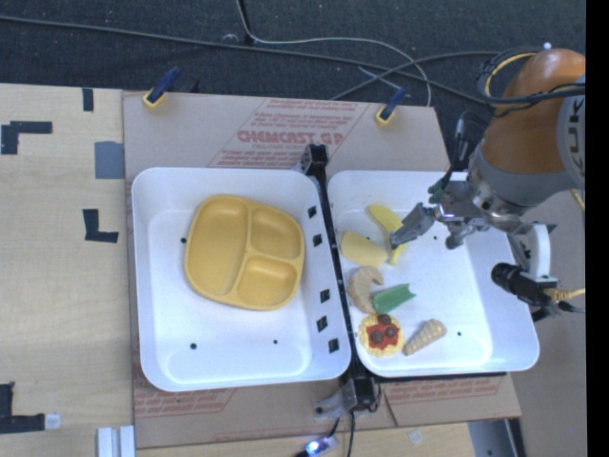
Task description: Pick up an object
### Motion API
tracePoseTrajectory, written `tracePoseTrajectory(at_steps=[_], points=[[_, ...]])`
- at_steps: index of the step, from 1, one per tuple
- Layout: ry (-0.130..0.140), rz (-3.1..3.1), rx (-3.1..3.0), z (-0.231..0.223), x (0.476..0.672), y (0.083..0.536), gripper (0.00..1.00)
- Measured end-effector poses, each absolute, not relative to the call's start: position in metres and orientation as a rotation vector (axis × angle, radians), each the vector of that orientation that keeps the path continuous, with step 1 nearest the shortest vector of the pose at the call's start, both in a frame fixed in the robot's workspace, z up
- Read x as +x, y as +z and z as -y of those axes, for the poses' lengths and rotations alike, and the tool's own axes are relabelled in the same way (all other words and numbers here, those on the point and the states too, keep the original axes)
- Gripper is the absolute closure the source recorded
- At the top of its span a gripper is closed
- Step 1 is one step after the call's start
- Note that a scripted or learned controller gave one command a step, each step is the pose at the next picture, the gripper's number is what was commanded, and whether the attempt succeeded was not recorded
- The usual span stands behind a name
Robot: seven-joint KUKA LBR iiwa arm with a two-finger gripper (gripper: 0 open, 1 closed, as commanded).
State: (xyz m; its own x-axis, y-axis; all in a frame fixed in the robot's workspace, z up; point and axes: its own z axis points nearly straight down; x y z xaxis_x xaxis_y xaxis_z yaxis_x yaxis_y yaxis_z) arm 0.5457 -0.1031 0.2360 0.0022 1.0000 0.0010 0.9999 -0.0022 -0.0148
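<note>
Looking down at my table point(57, 284) from the overhead cam, the hardest part to read is the claw point(411, 228). It's a dark blur over the upper middle of the right bin point(504, 346), and I honestly cannot tell whether it's clenched or released, or whether it's touching anything. The arm point(528, 122) is cut off at the right edge, so I just get the grey body and orange band.

The toy food is all in the left half of the right bin. Right by the claw's tip is a banana point(383, 219), long axis running diagonally from upper left to lower right, with its lower end partly hidden under the claw. Just below-left of it sits a pale yellow wedge point(362, 248), maybe a lemon or cheese piece, hard to say. Under that there's a tan curled thing point(362, 287), could be a croissant, touching a green leafy piece point(393, 297) that points up to the right. Near the bin's front are a little pizza point(381, 335) and a cone point(424, 335), the cone's long axis tilted up to the right.

The left bin point(162, 350) holds a yellow divided plate point(244, 252).
</note>
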Motion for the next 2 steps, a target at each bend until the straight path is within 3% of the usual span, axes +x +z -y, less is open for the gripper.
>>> tracePoseTrajectory(at_steps=[1,2], points=[[0.002,2.222,-2.219,0.103,0.548,0.243,0.0],[0.007,2.219,-2.218,0.098,0.547,0.18,0.0]])
